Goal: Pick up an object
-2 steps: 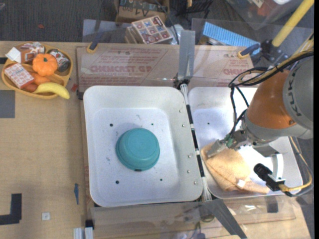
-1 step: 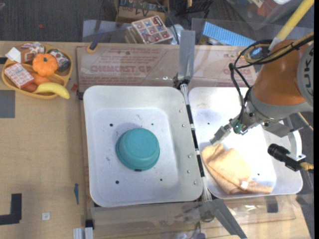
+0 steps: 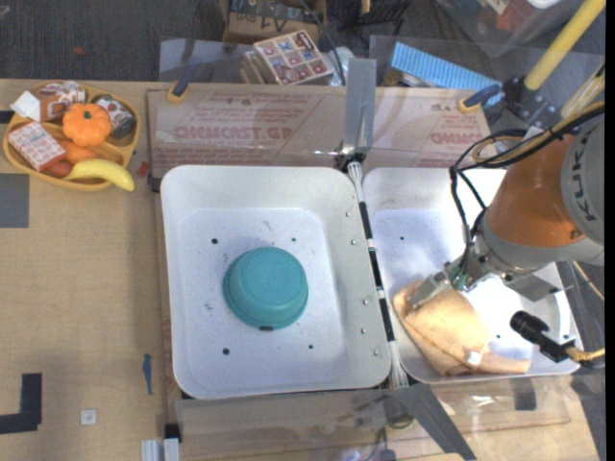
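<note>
Teal bowl (image 3: 266,287), inverted, sits mid-floor in the left bin (image 3: 183,209). In the right bin (image 3: 413,200), a tan folded cloth (image 3: 452,332) lies against the near wall. The gripper (image 3: 452,281) is lowered onto the cloth's upper edge; whether it is apart or closed cannot be told. A fruit dish (image 3: 19,152) rests far left on the bench.

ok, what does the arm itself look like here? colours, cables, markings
The arm has a grey body with a broad orange band above the wrist and dark lettering partly in view on the grey shell. Black cables loop along its left side down to the gripper, a small dark and metallic unit with green bits.
</note>
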Controlling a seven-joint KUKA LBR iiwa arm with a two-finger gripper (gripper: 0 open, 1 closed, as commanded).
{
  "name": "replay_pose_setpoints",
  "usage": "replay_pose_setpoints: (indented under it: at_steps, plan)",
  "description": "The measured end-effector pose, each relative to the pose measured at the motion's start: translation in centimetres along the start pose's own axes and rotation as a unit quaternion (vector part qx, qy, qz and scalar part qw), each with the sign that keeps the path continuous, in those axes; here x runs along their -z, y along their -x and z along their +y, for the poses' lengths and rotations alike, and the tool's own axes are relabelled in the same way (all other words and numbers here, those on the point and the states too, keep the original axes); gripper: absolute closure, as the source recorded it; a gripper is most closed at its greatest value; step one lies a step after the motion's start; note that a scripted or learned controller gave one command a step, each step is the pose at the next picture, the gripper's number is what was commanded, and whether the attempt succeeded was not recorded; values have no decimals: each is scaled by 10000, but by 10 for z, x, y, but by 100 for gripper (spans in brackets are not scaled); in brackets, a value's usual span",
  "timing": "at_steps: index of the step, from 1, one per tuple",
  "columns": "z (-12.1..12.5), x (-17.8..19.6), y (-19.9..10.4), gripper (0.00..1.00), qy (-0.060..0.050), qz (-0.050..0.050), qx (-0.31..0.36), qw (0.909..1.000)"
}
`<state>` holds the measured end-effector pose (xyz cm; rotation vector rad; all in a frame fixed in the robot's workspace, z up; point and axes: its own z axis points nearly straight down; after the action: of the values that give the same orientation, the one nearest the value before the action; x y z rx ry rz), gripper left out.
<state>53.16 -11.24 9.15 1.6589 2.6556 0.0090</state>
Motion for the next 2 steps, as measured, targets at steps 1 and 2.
replay_pose_setpoints:
  at_steps: [1, 2]
  plan:
    - [0, 11, 1, 100, 17, 5, -19, 10000]
    - [50, 93, -20, 100, -49, 16, -873, 9962]
